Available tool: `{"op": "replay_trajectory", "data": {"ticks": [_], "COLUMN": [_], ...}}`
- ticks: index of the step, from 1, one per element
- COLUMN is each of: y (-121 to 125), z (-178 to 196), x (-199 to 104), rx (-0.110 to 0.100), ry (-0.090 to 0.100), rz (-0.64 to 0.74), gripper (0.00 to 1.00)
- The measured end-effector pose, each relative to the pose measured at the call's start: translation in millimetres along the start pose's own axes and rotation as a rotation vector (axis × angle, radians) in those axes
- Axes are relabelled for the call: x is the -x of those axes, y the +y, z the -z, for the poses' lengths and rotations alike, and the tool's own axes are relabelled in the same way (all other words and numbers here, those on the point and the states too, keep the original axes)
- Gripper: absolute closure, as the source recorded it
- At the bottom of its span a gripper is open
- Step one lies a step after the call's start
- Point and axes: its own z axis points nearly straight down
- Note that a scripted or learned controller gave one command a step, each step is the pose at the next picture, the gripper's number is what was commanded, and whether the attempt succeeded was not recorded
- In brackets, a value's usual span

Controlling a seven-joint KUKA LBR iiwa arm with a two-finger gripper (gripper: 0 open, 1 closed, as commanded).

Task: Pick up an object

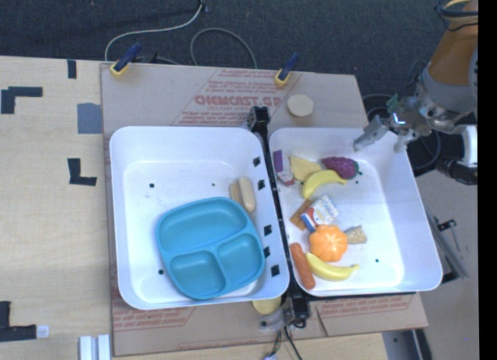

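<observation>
Two white bins side by side on a bench. In the left bin, a blue tray and a bread roll. In the right bin, toy food: grapes, bananas, an orange, a carrot. Above that bin's far right corner, the gripper, fingers spread, nothing between them.

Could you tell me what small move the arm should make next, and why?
Probably move left and down into the right bin. The gripper hovers over its upper right rim, holding nothing, while the purple grapes and a banana lie just left of it.
</observation>
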Motion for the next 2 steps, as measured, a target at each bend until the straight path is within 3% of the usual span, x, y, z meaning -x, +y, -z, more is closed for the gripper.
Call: {"op": "replay_trajectory", "data": {"ticks": [1, 2], "y": [-6.1, -41.0], "z": [-102.7, -116.9], "x": [-30.9, -51.1], "rx": [0.013, 0.009], "ry": [-0.002, -0.005], "rz": [0.002, 0.0], "gripper": [0.0, 0.0]}}
